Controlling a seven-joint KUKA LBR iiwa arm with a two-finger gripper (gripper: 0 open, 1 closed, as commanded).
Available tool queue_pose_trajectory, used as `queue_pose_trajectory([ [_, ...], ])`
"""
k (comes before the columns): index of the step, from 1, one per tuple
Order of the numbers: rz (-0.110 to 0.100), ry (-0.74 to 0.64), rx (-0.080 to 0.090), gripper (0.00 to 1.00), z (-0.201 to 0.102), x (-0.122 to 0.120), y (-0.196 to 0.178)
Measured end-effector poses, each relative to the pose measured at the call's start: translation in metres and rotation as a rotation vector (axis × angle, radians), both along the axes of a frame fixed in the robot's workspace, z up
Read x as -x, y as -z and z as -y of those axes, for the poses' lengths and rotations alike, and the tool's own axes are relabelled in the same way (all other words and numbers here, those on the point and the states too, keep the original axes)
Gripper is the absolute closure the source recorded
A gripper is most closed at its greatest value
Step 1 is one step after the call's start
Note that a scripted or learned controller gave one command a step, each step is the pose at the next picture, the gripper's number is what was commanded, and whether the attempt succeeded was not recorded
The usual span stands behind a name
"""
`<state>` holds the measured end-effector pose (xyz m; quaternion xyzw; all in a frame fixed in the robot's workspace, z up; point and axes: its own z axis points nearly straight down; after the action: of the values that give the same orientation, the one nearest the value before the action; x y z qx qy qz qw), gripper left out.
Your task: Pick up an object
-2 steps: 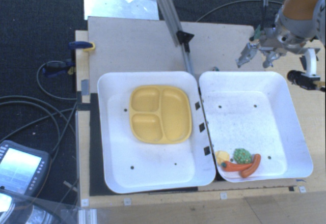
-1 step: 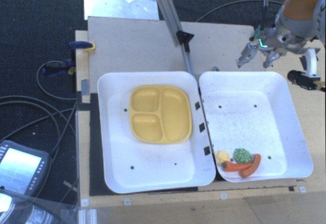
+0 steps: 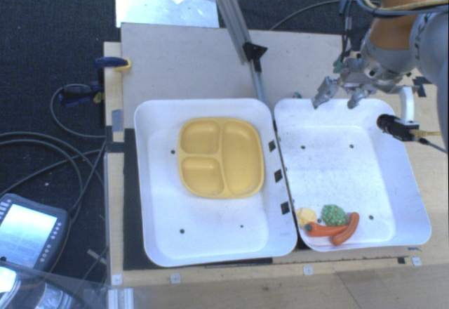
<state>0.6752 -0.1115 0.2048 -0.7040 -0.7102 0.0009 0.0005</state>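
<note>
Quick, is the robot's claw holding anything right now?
Gripper: open, holding nothing, up at the far edge of the right bin.

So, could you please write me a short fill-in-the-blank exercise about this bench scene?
1. The yellow divided plate lies in the ____ bin.
2. The toy foods are clustered at the near-left corner of the ____ bin.
3. The plate has ____ compartments.
4. The gripper hovers at the right bin's ____ rim.

Missing words: left; right; three; far
</note>
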Motion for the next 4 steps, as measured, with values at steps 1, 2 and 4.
queue_pose_trajectory([
  [1, 0.001, 0.003, 0.000, 0.00, -0.002, 0.004, 0.042],
  [2, 0.001, 0.000, 0.000, 0.00, -0.003, -0.001, 0.085],
  [4, 0.012, 0.000, 0.000, 1.00, -0.009, -0.006, 0.006],
])
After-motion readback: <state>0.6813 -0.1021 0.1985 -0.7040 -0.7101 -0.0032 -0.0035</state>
